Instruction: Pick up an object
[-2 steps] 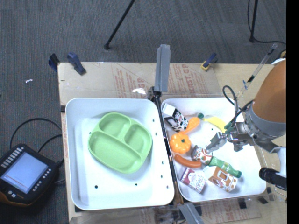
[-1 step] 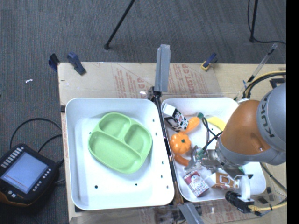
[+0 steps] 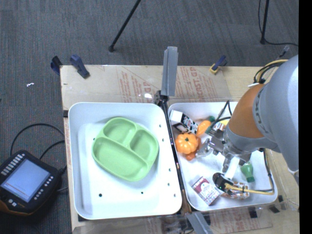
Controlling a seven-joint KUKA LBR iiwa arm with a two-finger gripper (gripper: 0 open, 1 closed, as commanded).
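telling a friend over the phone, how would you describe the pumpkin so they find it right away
Look in the right bin, along its left wall, about halfway down. The pumpkin sits there, just in front of a black and white carton, with a red and white packet farther forward. It is the only round, ribbed thing, bright orange.

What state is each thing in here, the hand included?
Green plate, lying flat, right way up, in the left bin.
Pumpkin, sitting in the right bin, beside the hand.
Red box, lying flat near the right bin's front wall.
Hand, low inside the right bin.
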